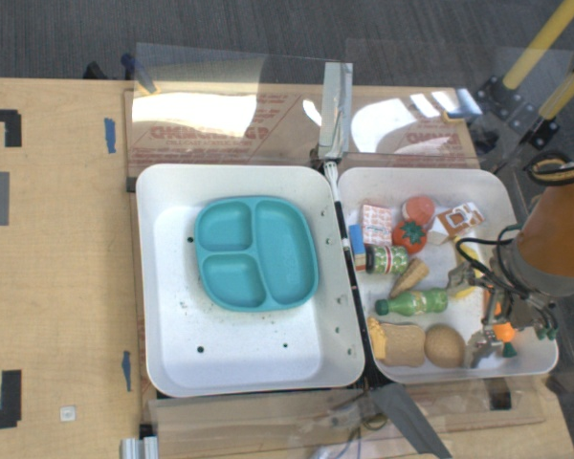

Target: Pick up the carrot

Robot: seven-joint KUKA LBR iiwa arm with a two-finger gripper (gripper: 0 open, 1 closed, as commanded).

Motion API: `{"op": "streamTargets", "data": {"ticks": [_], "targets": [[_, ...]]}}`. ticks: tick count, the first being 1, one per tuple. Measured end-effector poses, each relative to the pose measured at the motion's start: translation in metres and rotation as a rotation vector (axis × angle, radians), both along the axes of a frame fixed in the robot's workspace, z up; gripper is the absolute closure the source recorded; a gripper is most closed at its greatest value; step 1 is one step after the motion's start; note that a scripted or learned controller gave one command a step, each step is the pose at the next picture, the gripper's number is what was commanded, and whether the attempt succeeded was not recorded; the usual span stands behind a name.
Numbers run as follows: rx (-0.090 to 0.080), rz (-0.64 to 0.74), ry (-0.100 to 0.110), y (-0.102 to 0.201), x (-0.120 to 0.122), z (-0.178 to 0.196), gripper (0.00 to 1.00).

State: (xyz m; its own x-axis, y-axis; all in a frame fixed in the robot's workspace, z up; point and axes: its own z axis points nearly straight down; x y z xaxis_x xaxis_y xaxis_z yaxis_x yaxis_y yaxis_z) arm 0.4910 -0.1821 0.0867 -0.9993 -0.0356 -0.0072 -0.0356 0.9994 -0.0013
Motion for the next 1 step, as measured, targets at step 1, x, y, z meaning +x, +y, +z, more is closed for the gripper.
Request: {"op": "streamTargets", "data": {"ticks": [1], "targets": [[-0.003, 0.283, -0.007, -0.0074, -0.0041, 0.0012, 0.0]]}}
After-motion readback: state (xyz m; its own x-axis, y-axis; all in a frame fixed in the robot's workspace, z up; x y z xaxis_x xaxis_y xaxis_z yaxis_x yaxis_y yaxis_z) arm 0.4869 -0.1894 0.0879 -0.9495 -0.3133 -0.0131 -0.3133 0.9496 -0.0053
